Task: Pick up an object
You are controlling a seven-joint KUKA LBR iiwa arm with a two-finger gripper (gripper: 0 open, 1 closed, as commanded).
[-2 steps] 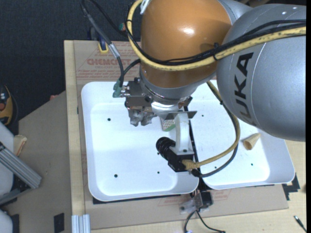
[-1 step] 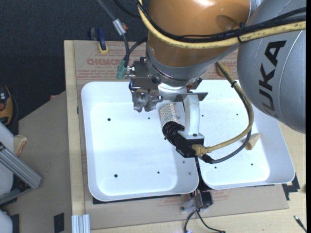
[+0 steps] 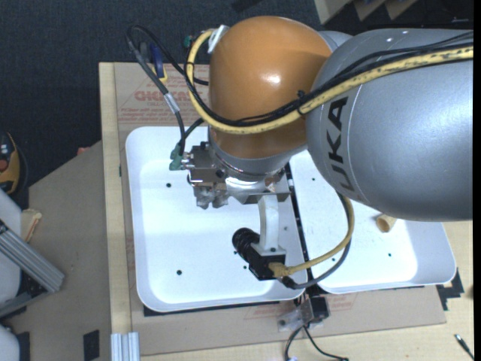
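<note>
One tan piece (image 3: pixel 385 222) lies well apart from the jaws.

1. arm (image 3: pixel 406 126): broad, smooth grey casing with large black lettering, partly visible.
2. orange band (image 3: pixel 259 66): glossy, rounded like a dome.
3. cable (image 3: pixel 391 65): yellow-and-black braid lying across the casing.
4. gripper (image 3: pixel 207 195): bare metal, small green connector.

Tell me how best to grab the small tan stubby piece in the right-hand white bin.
Grip the small tan stubby piece across its short width, probably from straight above: it lies flat on the floor of the right-hand white bin, clear of walls.
</note>
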